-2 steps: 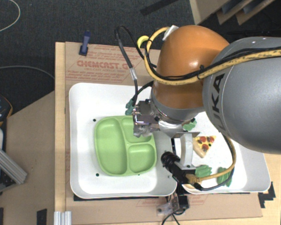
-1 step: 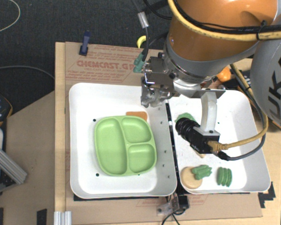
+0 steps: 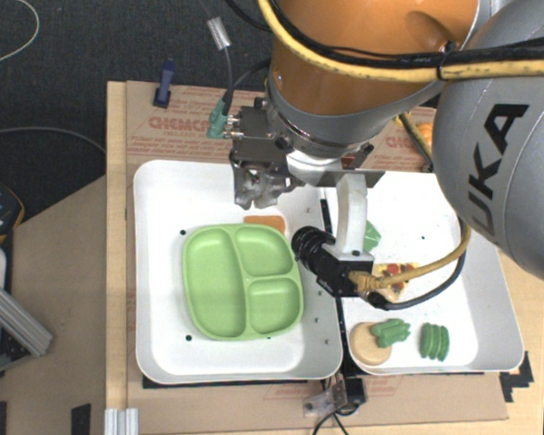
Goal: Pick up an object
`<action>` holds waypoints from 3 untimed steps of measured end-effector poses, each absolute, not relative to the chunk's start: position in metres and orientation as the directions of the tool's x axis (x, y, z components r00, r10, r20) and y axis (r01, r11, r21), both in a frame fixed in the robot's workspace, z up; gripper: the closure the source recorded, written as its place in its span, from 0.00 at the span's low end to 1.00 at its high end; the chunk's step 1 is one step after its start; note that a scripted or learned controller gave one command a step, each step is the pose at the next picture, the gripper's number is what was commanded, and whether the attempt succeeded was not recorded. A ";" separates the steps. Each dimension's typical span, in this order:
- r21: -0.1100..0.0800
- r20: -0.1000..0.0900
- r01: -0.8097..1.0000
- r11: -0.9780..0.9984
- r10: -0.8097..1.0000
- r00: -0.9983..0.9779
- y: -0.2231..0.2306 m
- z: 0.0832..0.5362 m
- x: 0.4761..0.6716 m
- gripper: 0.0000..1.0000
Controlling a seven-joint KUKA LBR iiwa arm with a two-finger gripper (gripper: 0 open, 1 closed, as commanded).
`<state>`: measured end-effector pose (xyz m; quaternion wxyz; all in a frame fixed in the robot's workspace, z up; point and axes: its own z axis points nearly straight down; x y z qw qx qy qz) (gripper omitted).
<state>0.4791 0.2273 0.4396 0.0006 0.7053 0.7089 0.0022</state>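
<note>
My gripper (image 3: 257,191) hangs over the back of the left bin (image 3: 152,251), just behind the far rim of a light green divided plate (image 3: 241,281). The plate lies flat in the middle of that bin. A small orange object (image 3: 264,222) peeks out between the plate's far edge and the gripper, directly below the gripper's tip. I see nothing held in the gripper. The arm's large orange and grey body covers the back of both bins.
The right bin (image 3: 494,315) holds a tan round disc (image 3: 367,348) with a green piece (image 3: 391,332) on it, a second green piece (image 3: 434,341) beside it, and another green object (image 3: 372,234) partly hidden by the wrist. Cardboard lies under both bins.
</note>
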 end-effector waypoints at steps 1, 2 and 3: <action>0.006 0.001 1.000 0.004 1.000 -0.004 0.225 0.450 0.480 1.00; -0.006 -0.003 1.000 -0.006 1.000 0.006 0.171 0.404 0.479 1.00; 0.001 0.001 1.000 0.003 1.000 -0.003 0.227 0.347 0.542 1.00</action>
